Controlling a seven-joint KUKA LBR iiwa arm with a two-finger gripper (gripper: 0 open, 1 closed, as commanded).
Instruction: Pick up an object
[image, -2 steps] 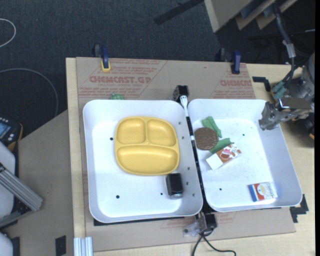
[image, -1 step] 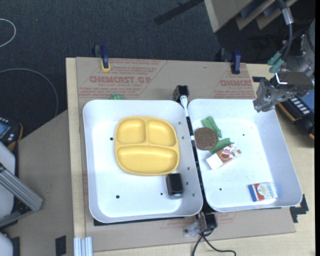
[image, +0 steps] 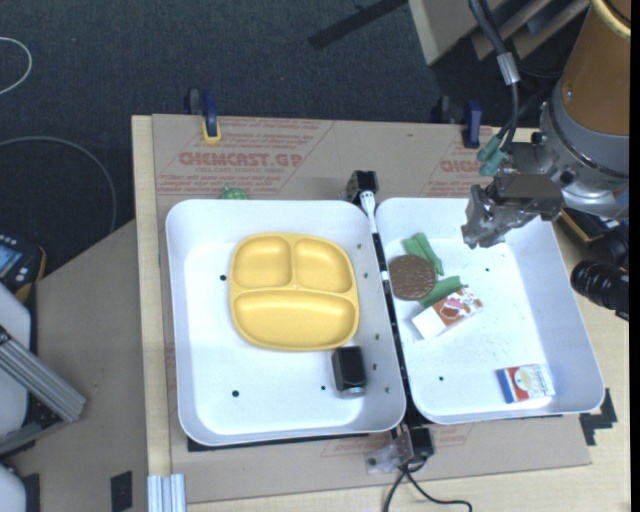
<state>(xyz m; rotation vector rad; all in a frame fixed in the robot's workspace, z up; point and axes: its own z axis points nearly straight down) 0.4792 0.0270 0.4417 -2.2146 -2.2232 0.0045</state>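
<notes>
One gripper (image: 480, 232) above right bin (image: 560, 300) | fingertips indistinct | arm cropped

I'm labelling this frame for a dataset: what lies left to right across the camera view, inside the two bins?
Yellow divided plate → black block → brown disc → red-and-white packet → small card.

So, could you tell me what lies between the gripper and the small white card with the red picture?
In the camera view, the green leafy pieces and bare white bin floor lie between the gripper and the card.
</notes>
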